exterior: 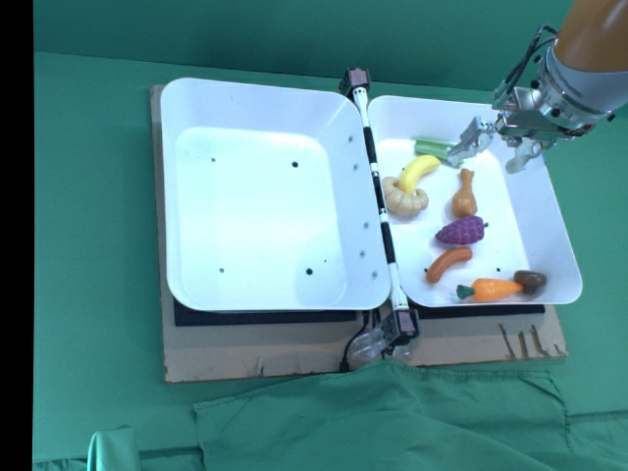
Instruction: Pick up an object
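Note:
The right bin [549, 226] holds several toy foods: a yellow banana [418, 172], a beige pumpkin-like piece [405, 200], an orange drumstick [464, 193], a purple grape bunch [461, 231], a red sausage [448, 263], an orange carrot [494, 288], a brown piece [531, 281] and a green piece [431, 148]. My gripper [498, 148] hangs above the bin's far right part, open, fingers spread with nothing between them. One fingertip is near the green piece.
The left bin [186, 116] stands beside the right one, split from it by a black-and-white divider [378, 199]. Both rest on a brown board [255, 361] over green cloth. The arm comes in from the upper right.

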You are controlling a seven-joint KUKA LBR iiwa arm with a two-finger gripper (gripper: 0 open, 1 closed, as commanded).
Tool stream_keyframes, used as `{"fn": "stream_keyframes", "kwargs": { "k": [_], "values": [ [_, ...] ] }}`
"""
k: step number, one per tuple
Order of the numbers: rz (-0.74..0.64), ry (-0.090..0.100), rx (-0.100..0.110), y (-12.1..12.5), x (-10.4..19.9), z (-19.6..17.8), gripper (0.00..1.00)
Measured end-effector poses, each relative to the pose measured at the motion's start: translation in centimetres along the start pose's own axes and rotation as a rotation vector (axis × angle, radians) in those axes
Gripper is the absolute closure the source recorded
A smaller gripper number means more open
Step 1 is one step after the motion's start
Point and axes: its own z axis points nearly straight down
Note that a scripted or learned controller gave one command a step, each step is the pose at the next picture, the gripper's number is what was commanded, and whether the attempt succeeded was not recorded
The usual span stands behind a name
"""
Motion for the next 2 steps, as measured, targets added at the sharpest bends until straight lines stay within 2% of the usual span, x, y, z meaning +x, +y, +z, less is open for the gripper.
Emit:
{"fn": "stream_keyframes", "kwargs": {
  "k": [1,2],
  "values": [
    [0.000,0.000,0.000,0.0,0.0,0.0,0.00],
    [0.007,-0.003,0.002,-2.2,-5.9,2.8,0.00]
  ]
}}
